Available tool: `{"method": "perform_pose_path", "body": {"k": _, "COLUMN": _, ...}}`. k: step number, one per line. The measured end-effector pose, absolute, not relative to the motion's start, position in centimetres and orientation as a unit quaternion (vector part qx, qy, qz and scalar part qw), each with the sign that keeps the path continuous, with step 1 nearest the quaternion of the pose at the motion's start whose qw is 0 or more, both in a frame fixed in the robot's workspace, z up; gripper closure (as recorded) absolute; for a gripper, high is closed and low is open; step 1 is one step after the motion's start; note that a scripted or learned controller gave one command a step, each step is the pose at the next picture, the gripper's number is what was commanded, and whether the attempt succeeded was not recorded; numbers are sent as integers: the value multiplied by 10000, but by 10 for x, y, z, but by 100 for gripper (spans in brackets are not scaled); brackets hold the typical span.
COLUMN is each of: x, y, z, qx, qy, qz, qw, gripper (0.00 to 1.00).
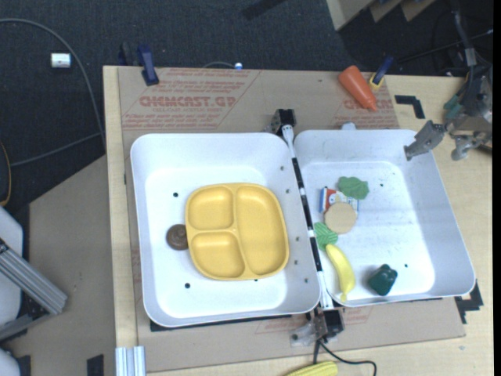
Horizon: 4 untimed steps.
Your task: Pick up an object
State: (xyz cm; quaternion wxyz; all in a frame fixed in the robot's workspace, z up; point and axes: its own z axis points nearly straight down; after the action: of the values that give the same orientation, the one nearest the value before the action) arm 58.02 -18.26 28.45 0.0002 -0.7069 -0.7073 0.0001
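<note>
at the very near edge, a yellow corn-like piece lying on the bench below the bins.

in the right bin, nearest: a dark green chunky object and a yellow banana lying against the divider side, well apart from each other. just beyond the banana, a small bright green piece, touching or nearly touching the banana's far end. farther in, a round tan disc, resting partly over a small red, white and blue packet; print on the packet too small to read. just past those, a green leafy piece.

in the left bin, a yellow three-compartment plate at centre, with a brown round object tucked at its left edge.

beyond the bins, cardboard sheet printed in red with "chemcast gp"; smaller lines beneath illegible. blue clamp at the far left corner; orange carrot-shaped object at the far right.

far right, gripper over the right bin's far corner, nothing seen in it; spread of its jaws impossible to judge.
</note>
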Motion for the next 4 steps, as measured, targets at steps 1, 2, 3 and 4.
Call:
{"method": "perform_pose_path", "body": {"k": 1, "x": 586, "y": -137, "z": 90, "qx": -7068, "qy": -7074, "qz": -12, "qw": -17, "gripper": 0}}
{"method": "perform_pose_path", "body": {"k": 2, "x": 650, "y": -119, "z": 85, "qx": -7066, "qy": -7076, "qz": -7, "qw": -6, "gripper": 0}}
{"method": "perform_pose_path", "body": {"k": 3, "x": 544, "y": -155, "z": 84, "qx": -7078, "qy": -7064, "qz": 7, "qw": 4, "gripper": 0}}
{"method": "perform_pose_path", "body": {"k": 4, "x": 614, "y": -111, "z": 85, "qx": -7066, "qy": -7076, "qz": -6, "qw": -2, "gripper": 0}}
